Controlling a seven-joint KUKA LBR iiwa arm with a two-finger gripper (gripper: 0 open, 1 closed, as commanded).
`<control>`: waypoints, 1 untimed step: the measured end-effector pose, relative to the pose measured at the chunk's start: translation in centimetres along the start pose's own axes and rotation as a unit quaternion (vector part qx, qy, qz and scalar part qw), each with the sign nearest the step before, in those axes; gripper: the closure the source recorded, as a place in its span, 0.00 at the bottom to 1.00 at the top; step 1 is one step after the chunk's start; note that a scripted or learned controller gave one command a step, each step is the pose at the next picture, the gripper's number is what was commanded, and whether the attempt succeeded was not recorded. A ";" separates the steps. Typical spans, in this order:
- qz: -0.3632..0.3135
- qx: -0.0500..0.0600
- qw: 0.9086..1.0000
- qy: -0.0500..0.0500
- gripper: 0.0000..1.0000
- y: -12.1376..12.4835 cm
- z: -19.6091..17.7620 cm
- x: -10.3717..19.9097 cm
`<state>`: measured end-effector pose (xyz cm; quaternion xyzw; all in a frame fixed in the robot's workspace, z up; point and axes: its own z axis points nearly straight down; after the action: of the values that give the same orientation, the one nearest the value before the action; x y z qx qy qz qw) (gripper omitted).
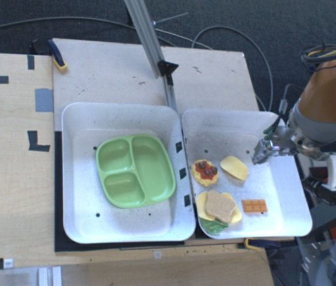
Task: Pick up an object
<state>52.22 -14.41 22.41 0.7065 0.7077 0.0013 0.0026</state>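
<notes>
Bench [126,70]: you see pale wood with grey tape marks, on dark carpet.
Gripper [260,154]: over the right bin's [287,219] far right; grip unclear.
Toy food [235,167]: right bin's near left.
Left bin [72,159]: green tray [135,170].

Your hand [262,152] is too small and blurred to read its fingers. The sandwich [220,207] covers most of the green leaf [214,226] and yellow slice beneath it. The arm [322,109] is cut off by the frame's right side.
</notes>
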 end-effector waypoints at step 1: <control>0.000 0.001 1.000 0.000 1.00 0.1 -4.6 0.0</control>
<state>52.33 -14.40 27.06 0.7064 0.7078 0.0010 0.0020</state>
